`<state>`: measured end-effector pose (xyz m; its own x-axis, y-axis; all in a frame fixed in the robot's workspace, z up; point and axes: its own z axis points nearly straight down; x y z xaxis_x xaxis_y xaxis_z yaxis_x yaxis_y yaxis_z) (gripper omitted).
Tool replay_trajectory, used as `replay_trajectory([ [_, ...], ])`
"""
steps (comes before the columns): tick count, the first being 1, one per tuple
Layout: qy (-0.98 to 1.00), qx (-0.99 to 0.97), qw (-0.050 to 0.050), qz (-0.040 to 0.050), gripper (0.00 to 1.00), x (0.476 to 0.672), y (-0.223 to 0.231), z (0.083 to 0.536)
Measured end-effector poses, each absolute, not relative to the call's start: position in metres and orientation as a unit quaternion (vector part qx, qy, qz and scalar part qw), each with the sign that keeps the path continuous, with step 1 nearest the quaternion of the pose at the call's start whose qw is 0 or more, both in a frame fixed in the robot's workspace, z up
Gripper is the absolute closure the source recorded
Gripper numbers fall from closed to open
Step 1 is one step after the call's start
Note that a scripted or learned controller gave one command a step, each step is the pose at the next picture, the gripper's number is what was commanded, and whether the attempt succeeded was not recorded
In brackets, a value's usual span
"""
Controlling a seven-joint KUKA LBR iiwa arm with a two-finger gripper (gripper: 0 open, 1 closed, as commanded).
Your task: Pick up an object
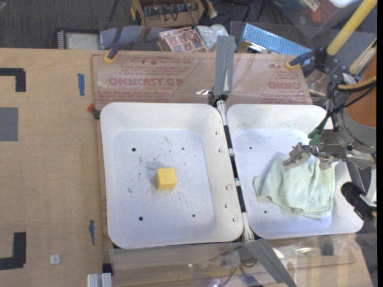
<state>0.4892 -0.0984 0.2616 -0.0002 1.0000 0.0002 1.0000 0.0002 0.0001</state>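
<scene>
On the worktop (48,160) sit two shallow white bins side by side. The left bin (114,130) carries a small yellow block (167,179), lying just below that bin's middle, towards six o'clock, and well apart from everything else. The right bin (263,124) carries a pale green cloth (296,190), rumpled and spread across its lower right part, from the middle out towards four o'clock. The gripper (311,153) hangs over the right bin at about three o'clock of the whole scene, low over the upper edge of the cloth and seemingly touching or nearly touching it. I cannot tell whether the fingers are wide or narrow, since the metal parts blur into the folds beneath them, and no fabric can be made out caught between them. As to progress, the reach looks largely done: the arm is placed at the cloth, which seems the chosen object. Nothing appears lifted, for the cloth lies flat on the bin floor. What is left, by my judgement, is a sure closing on a fold and the raising clear of the bin.
</scene>
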Motion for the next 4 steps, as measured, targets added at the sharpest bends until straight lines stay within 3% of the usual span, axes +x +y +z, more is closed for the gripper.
replay_trajectory([
  [1,-0.687,-0.727,0.000,0.0000,0.00,0.486,-0.144,0.217],
  [2,-0.745,-0.667,-0.001,-0.0004,0.00,0.540,-0.154,0.151],
  [3,-0.683,-0.731,-0.003,-0.0031,0.00,0.520,-0.176,0.089],
  [4,-0.817,-0.577,-0.004,-0.0032,0.00,0.483,-0.212,0.089],
])
